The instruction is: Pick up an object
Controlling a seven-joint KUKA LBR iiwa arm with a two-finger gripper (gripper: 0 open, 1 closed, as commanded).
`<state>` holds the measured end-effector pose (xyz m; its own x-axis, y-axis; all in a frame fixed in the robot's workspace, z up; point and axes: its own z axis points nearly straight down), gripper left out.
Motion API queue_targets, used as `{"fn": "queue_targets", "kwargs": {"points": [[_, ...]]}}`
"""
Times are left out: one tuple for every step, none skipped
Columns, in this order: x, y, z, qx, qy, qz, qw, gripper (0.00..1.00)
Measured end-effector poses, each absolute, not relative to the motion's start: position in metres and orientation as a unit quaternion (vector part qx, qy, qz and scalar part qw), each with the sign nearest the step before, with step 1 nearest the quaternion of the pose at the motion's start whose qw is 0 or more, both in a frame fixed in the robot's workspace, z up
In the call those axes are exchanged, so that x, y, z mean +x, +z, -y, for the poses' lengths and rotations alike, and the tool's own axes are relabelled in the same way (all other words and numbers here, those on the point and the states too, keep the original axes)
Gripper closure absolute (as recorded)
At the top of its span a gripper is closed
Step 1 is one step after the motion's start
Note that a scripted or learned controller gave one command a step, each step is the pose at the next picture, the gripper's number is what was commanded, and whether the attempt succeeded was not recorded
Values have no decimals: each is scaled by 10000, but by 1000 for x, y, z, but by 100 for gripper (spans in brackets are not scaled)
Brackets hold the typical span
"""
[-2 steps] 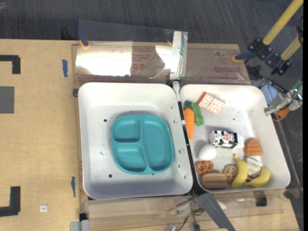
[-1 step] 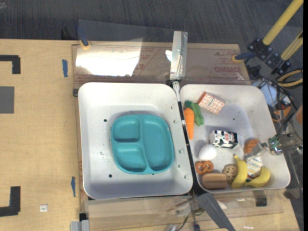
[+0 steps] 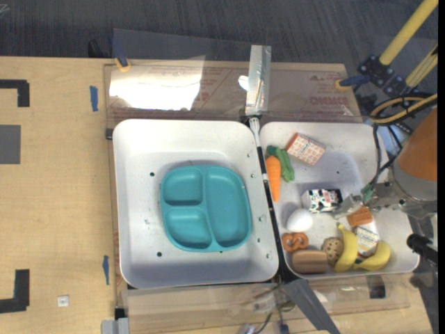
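Objects [image 3: 332, 245], small toy foods, lie in the right bin [image 3: 348, 136], most of them crowded toward its near edge. Nearest are a brown sausage [image 3: 309, 260] and a banana [image 3: 377, 257], the banana curving up beside a cookie [image 3: 332, 245], with a pretzel [image 3: 295, 241] just left of the cookie. A small packet [image 3: 366, 237] rests on the banana. Just behind it lies an orange block [image 3: 359, 217], and left of that a white egg [image 3: 300, 220].

The gripper [image 3: 366, 199] hangs low over the right part of this bin, right above the orange block and just beside a black-and-white carton [image 3: 323, 199]. Nothing can be seen held in it, and I cannot tell whether it is open or closed. The arm [image 3: 423, 155] comes in from the right, its orange band over the bin's right rim.

Further back, a carrot [image 3: 274, 176] lies along the bin's left wall, and a pink checked box [image 3: 305, 149] sits tilted near the far wall, well apart from the gripper.

The left bin [image 3: 132, 186] holds a teal divided plate [image 3: 206, 207] at its middle. Beyond both bins a clear sheet [image 3: 160, 82] lies on the bench, with a metal bracket [image 3: 258, 78] standing behind the seam between them.
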<state>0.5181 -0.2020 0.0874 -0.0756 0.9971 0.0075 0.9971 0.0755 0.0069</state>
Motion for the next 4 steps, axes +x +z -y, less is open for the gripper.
{"fn": "queue_targets", "kwargs": {"points": [[516, 221, 225, -6736, -23, 7390, -62, 0], [490, 136, 177, -6624, 9, 7491, 28, 0], [523, 92, 190, -6377, -22, 7703, -71, 0], [527, 106, 192, -6379, -36, 7700, -152, 100]]}}
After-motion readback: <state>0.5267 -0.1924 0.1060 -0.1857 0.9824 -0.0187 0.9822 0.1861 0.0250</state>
